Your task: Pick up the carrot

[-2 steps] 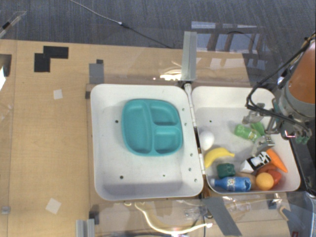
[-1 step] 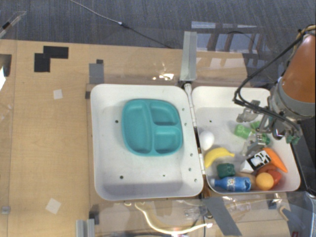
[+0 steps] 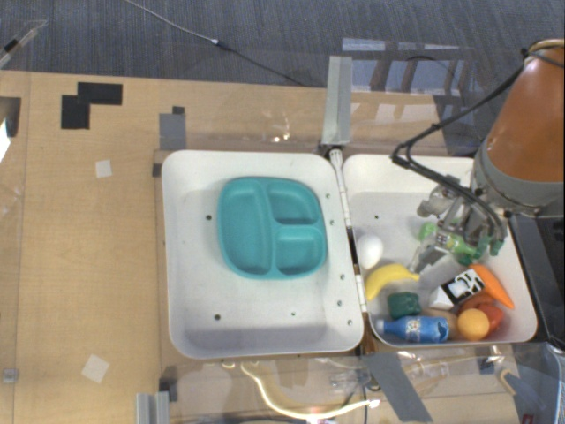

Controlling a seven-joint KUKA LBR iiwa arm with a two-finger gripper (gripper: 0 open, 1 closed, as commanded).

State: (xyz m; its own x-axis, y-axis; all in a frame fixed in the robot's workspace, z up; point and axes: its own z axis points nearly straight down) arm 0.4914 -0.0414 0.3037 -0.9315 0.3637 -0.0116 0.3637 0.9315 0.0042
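Observation:
The carrot point(image 3: 494, 285) lies at the right end of the right bin point(image 3: 388, 193), orange and slanting down to the right, beside a black-and-white box point(image 3: 463, 285). My gripper point(image 3: 455, 239) hangs over the right bin, just up and left of the carrot and apart from it. A small green piece point(image 3: 452, 242) shows at the gripper; I cannot tell whether it is a loose object or part of the hand. The arm's orange band point(image 3: 530, 122) rises at the right.
The right bin also holds a white egg point(image 3: 369, 250), a banana point(image 3: 390, 279), a dark green object point(image 3: 404, 304), a blue bottle point(image 3: 415, 329) and an orange point(image 3: 474, 324). A teal divided plate point(image 3: 272, 226) sits in the left bin point(image 3: 194, 325).

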